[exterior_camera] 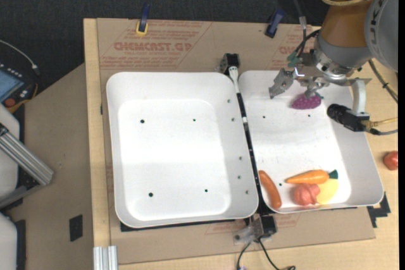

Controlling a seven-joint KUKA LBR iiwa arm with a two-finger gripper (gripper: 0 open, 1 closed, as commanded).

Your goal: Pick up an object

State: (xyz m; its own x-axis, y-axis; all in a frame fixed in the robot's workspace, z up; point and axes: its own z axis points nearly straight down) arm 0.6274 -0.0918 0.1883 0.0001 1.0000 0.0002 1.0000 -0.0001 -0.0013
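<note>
My gripper (296,88) hovers over the far end of the right bin (354,155), fingers spread open with nothing between them. A small purple bunch of grapes (306,100) lies on the bin floor just below and beside the right finger (314,89). Whether that finger touches the grapes I cannot tell. At the bin's near end lie an orange carrot (309,177), a long red-orange sausage-shaped piece (270,190), a pink-red lump (304,195) and a yellow piece (326,193).
The left bin (126,136) sits beside the right one, with a black divider strip (243,129) between them. A small red thing (392,160) lies on the bench outside the right bin. Clamps (143,24) hold the cardboard base at the back.
</note>
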